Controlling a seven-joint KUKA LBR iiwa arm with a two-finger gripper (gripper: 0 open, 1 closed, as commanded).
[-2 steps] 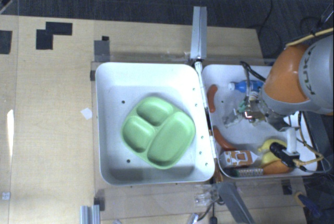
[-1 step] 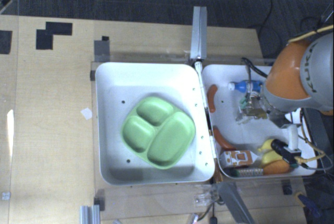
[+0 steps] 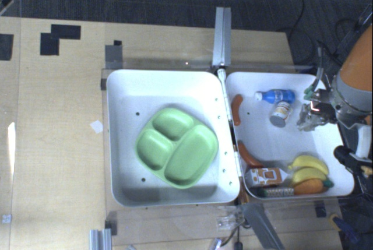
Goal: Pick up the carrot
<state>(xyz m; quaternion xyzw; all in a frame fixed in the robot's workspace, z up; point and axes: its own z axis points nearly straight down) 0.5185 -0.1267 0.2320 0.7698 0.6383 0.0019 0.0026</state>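
Note:
The carrot (image 3: 309, 186) is orange with a green end. It lies in the front right corner of the right bin (image 3: 291, 141), tight below two yellow bananas (image 3: 309, 167). My gripper (image 3: 310, 119) hangs over the bin's right side, well behind the carrot and apart from it. It is just right of a small tin can (image 3: 281, 113). Nothing shows in its grasp.
A blue bottle (image 3: 275, 96) lies at the back of the right bin. Two reddish sausages (image 3: 236, 110) (image 3: 249, 155) lie along its left wall, and a small carton (image 3: 267, 176) sits at the front. The left bin (image 3: 125, 126) holds a green divided plate (image 3: 178, 147).

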